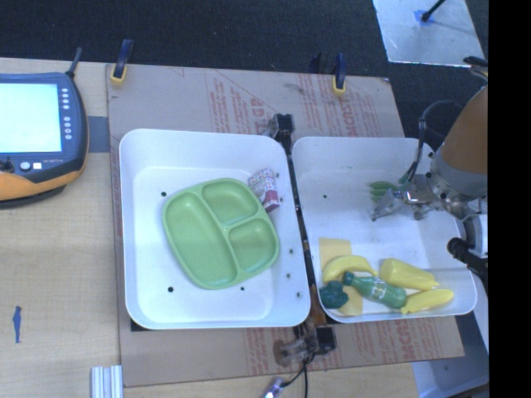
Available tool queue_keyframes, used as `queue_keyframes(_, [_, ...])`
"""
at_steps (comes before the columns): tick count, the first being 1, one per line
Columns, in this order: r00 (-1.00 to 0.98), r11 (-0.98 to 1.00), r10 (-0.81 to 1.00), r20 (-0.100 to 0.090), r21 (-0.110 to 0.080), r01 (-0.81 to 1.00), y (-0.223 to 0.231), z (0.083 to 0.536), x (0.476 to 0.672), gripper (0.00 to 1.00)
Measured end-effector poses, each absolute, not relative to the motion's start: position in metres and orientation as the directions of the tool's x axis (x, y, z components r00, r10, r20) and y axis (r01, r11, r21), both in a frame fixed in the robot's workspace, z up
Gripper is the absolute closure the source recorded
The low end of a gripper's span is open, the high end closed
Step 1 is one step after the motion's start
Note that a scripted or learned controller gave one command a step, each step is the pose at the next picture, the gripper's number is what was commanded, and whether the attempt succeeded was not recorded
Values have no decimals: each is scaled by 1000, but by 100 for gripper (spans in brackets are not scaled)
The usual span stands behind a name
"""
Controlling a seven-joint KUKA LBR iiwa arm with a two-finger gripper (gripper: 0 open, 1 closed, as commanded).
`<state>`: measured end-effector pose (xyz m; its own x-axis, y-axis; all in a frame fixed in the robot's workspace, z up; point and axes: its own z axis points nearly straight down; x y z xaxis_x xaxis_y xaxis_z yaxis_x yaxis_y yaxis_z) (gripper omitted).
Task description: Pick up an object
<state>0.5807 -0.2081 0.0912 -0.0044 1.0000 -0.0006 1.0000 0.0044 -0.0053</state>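
Two white bins sit on a cardboard-covered bench [249, 98] over dark carpet. The gripper [390, 199] hangs in the right bin [348, 160], fingers apart astride a green object [382, 188]. A pendant [37, 131] lies at left.

1. A dark floor [207, 15] is seen beyond the bench.
2. The wooden bench [58, 264] is covered by a cardboard sheet [207, 98], held by clamps [121, 61].
3. A pendant [37, 135] is laid at the left.

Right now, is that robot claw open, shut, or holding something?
Gripper: cannot be told; it sits low in the right bin by a small green thing.
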Motion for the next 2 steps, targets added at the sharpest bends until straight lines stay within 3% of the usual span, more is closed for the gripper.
queue_keyframes(1, [-3,3,1000,1,-2,1000,-212,92,653,0])
queue_keyframes(2, [-4,4,1000,0,1,1000,-151,247,657,0])
